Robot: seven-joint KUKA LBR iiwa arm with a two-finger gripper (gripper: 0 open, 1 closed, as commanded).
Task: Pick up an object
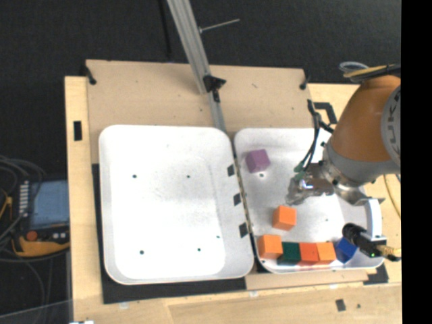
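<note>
The right bin (pixel 270 150) holds a purple cube (pixel 256 160) near its back left and an orange cube (pixel 285 217) near the middle. Along its front wall lie an orange block (pixel 271 246), a dark green block (pixel 291 252), two more orange blocks (pixel 317 252) and a blue block (pixel 345 250). My gripper (pixel 299 189) hangs over the middle of this bin, just above and right of the lone orange cube. Nothing shows between its fingers.
The left bin (pixel 169 201) lies beside the right one, with small black clips along the shared wall (pixel 237 198). A grey metal rail (pixel 192 42) slants up from the back of the bench. Cables and a blue device (pixel 47 204) lie off the bench's left.
</note>
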